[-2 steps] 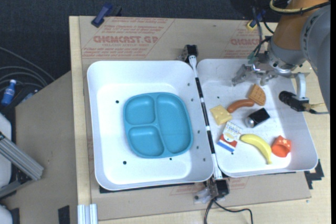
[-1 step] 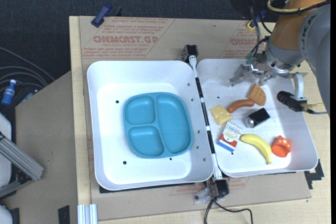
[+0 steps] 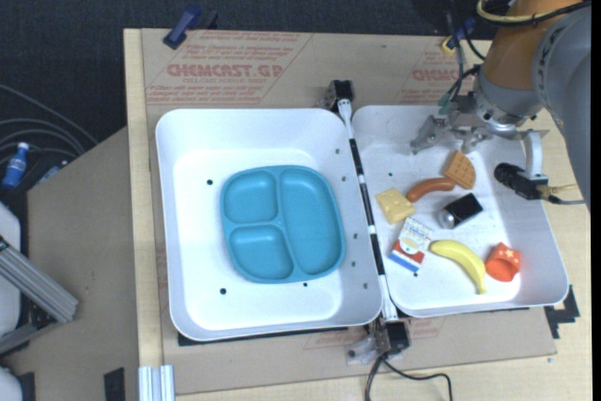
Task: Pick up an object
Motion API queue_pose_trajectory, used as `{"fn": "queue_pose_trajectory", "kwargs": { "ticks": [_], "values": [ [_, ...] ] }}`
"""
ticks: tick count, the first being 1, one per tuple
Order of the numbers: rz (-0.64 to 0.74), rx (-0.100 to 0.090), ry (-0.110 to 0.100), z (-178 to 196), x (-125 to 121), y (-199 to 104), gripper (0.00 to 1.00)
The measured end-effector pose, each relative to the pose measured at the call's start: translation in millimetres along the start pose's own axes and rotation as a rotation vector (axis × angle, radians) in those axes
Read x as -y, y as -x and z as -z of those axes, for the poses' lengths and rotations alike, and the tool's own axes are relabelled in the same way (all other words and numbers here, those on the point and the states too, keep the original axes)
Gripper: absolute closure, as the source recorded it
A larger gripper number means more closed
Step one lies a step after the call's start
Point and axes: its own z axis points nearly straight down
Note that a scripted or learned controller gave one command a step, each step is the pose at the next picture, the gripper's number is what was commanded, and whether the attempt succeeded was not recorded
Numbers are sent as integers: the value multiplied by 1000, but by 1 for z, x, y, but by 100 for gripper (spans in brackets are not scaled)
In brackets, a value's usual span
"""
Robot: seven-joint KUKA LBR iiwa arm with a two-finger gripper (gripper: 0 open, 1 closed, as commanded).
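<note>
**Bench set, gripper spread wide over the right bin**

Dark carpet all round, cables (image 3: 42, 122) trailing across it on the left, and in the middle the pale bench (image 3: 282, 61) with red print across its far end. A small blue clip (image 3: 183, 26) sits at the bench's far left corner.

From the overhead camera, two white bins lie side by side, meeting along a black seam. The left bin (image 3: 188, 155) carries one blue plate (image 3: 282, 223), three compartments, lying flat in the middle.

Over to the right bin (image 3: 390, 141), and this is where the pickable things are. The arm (image 3: 573, 70) reaches in from the right, orange band up top, and the gripper (image 3: 443, 144) hangs over the bin's far end. Its fingers are splayed apart with nothing between them.

Just on the near side of it lies the waffle (image 3: 459, 169), a tan square turned on its corner, close by one fingertip. I can't tell whether they touch. The sausage (image 3: 429, 189) lies just beside the waffle's lower edge, pointing toward the seam. The cheese (image 3: 394, 205), a yellow wedge, sits near the seam. A small black block (image 3: 460, 209) rests just nearer than the sausage.

Closer to the near wall, the carton (image 3: 411, 247), white with red and blue, lies just beside the cheese. The banana (image 3: 460, 260) curves away from the carton toward the near right corner. A red-orange piece (image 3: 502, 263) sits just beside the banana's tip.
</note>
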Motion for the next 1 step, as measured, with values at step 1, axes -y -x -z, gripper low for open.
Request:
{"fn": "queue_pose_trajectory", "kwargs": {
  "ticks": [1],
  "values": [
    [-1,1,2,0,0,5,0]
  ]
}}
